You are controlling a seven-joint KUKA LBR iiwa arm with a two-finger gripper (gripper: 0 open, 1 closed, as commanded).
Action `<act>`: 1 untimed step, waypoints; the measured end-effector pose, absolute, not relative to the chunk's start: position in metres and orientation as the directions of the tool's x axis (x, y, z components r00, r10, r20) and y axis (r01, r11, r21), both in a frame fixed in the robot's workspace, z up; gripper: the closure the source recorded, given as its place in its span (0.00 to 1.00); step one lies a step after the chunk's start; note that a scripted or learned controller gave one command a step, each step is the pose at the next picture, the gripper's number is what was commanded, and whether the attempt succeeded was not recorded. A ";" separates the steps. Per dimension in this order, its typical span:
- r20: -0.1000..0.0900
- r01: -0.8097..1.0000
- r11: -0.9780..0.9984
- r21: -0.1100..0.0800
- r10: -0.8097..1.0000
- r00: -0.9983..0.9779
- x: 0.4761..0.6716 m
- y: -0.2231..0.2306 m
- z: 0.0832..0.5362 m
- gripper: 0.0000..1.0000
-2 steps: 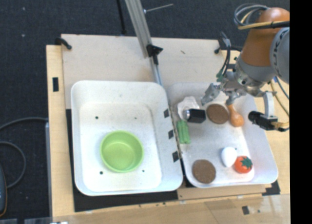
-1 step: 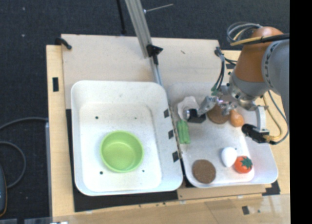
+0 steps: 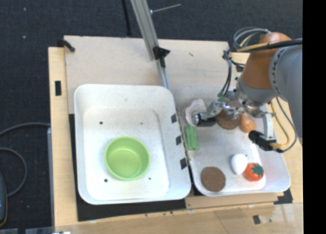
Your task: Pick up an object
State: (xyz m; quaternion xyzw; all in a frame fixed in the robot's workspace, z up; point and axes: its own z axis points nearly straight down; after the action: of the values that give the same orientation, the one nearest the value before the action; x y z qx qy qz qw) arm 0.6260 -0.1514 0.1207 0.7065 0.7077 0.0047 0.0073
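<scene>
Hovering low over the upper middle of the right bin, the hand sits right above a brown lump beside an orange one, probably lining up a pick, though whether it is spread or pressed together I cannot tell.

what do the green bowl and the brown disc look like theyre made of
Green bowl: probably moulded plastic with a smooth finish; the lime colour is even all over and the rim looks thin and clean.
Brown disc: matte and slightly grainy, with no shine. It could be cork, felt or toy-food plastic; the view leaves that open.
</scene>
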 end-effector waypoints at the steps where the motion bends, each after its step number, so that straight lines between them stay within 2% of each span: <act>1: -0.004 1.000 -0.003 0.022 1.000 0.003 0.627 -0.153 0.132 1.00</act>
State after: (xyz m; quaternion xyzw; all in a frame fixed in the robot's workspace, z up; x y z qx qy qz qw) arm 0.6274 -0.1528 0.1318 0.7081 0.7060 0.0065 0.0093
